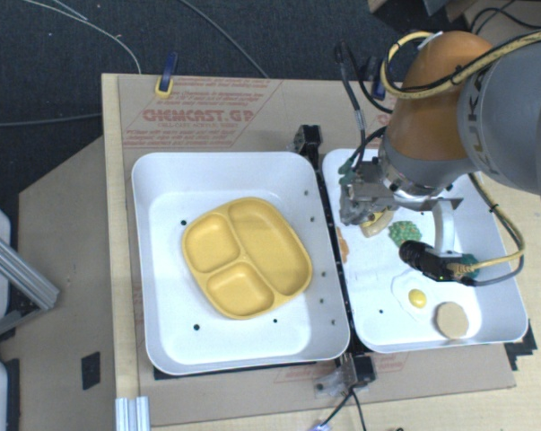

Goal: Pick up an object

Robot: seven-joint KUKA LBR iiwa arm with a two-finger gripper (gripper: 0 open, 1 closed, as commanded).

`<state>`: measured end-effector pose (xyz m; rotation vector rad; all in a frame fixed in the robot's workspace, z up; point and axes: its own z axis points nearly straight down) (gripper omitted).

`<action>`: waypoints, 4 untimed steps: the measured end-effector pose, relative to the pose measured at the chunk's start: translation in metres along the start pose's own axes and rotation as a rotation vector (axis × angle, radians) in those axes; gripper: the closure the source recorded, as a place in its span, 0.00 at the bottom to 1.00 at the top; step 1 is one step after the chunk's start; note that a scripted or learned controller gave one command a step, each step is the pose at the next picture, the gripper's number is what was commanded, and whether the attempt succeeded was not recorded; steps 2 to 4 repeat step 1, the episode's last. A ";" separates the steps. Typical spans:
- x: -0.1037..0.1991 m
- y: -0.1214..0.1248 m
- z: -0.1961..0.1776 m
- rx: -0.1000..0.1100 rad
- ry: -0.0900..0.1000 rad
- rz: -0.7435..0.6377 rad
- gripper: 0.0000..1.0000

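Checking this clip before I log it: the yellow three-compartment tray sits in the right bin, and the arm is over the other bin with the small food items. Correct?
Not quite. The camera view shows the yellow tray in the left bin, not the right. The gripper is over the right bin, where the small food items lie, as you said.

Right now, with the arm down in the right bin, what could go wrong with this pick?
1. The claw sits low in the right bin, crowded by a tan piece and a green item; it may close on the wrong one or nothing.
2. It is close to the divide beside the left bin, so it could strike the wall.
3. The yellow cable trails near the fried egg and the round cookie, and may drag them.
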<state>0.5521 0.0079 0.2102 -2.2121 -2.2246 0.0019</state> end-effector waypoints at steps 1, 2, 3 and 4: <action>0.044 0.017 -0.003 -0.007 -0.001 0.001 1.00; 0.044 0.017 -0.003 -0.007 -0.001 0.001 1.00; 0.044 0.017 -0.003 -0.007 -0.001 0.001 1.00; 0.044 0.017 -0.003 -0.007 -0.001 0.001 1.00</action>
